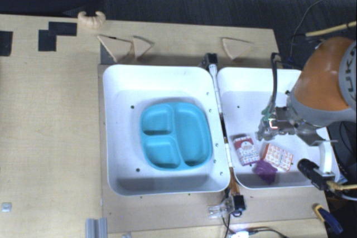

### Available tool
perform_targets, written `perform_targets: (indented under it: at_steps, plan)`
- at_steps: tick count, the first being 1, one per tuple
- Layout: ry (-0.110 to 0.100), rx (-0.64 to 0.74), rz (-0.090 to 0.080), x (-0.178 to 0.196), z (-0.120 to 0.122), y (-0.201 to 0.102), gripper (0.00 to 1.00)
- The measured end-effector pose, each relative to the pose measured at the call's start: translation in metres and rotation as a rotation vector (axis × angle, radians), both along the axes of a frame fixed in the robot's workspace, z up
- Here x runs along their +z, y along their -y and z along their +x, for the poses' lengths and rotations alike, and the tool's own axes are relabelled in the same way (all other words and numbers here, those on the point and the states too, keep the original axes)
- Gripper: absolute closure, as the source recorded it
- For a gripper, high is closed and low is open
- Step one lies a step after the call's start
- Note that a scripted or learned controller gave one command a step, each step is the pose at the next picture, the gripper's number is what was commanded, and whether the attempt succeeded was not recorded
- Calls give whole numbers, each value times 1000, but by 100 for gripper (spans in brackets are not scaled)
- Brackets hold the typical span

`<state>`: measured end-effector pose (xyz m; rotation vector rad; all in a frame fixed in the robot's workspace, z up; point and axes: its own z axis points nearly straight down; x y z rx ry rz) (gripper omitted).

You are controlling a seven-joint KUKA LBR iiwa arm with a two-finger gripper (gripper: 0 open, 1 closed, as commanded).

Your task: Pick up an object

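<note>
In the right bin (245,92) lie three small things near its front: a red and white packet (245,149), an orange patterned packet (278,157) and a purple block (266,171). My gripper (271,126) hangs over the right bin, just above and behind the orange packet, with the arm's orange band (326,75) to its right. A blue divided tray (175,135) rests in the left bin (120,120).
A black divider bar (215,86) runs between the two bins. Cables (237,206) trail at the front edge of the bench. Tan wedge shapes (125,44) sit behind the bins on the wooden bench top.
</note>
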<state>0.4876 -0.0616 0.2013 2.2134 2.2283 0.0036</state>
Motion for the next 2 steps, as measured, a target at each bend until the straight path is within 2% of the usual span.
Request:
perform_targets:
  at_steps: [1, 2]
  plan:
    - [0, -4, -2, -20, 67, 76, 100]
    - [0, -4, -2, 0, -1, 72, 100]
